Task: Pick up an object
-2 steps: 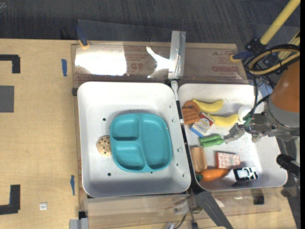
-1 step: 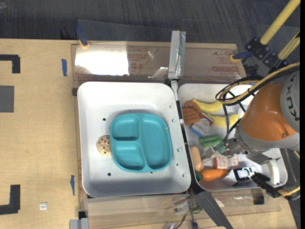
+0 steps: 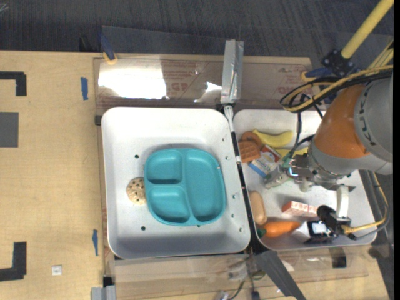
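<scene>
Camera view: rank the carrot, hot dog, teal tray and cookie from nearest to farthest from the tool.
From the tool, in the right bin:
1. Carrot, right bin, front.
2. Hot dog, right bin, left edge; close to the carrot's rank.
3. Teal tray, left bin.
4. Cookie, left of the tray.

Plastic, wood and a crumbly biscuit
Smooth teal plastic divided tray (image 3: 185,186) in the glossy white plastic left bin (image 3: 119,130); rough speckled round cookie (image 3: 136,190); matt pale wooden bench (image 3: 50,167)
</scene>
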Robot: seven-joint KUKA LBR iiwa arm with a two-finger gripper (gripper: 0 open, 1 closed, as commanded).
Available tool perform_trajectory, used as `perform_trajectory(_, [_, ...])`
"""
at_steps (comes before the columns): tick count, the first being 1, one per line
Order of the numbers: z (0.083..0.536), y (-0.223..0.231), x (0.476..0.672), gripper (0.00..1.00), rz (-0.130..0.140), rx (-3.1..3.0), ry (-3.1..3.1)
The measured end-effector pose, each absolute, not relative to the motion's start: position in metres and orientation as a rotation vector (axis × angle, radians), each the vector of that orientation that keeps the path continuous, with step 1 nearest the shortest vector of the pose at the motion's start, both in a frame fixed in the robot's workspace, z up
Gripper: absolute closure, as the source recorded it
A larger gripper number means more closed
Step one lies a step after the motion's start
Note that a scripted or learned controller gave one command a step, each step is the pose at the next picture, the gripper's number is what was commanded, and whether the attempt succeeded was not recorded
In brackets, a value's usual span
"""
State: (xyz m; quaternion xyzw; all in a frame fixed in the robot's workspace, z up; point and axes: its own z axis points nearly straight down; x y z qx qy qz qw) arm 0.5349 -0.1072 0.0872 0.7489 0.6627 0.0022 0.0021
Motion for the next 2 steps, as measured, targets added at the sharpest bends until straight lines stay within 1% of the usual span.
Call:
perform_trajectory(1, [0.164, -0.155, 0.51, 0.0, 0.003, 2.447, 1.963])
perform_trajectory(2, [0.093, -0.139, 0.57, 0.0, 0.015, 2.153, 2.272])
